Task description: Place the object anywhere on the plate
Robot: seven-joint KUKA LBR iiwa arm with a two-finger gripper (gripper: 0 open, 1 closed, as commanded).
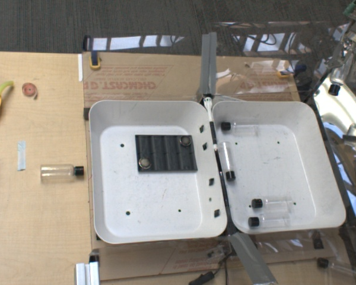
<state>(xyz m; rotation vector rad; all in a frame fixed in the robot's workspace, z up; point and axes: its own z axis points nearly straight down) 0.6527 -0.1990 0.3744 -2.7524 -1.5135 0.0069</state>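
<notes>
- Two clear vials with black caps lie side by side at the near end of the right bin [320, 177]: the nearer vial [268, 221] and the second vial [273, 204], both apart from the plate.
- A third vial [226, 162] lies along that bin's left wall.
- The dark ribbed plate [166, 153] lies flat in the left bin [107, 218], with a small round piece [144, 163] on its near left corner and another round piece [185, 141] on its far right corner.
- A loose vial [60, 171] lies on the bench [35, 230], left of both bins.
- A fourth vial [237, 127] lies at the right bin's far left corner.
- Part of the arm [339, 103] shows at the far right; how wide its grip stands, I cannot tell.
</notes>
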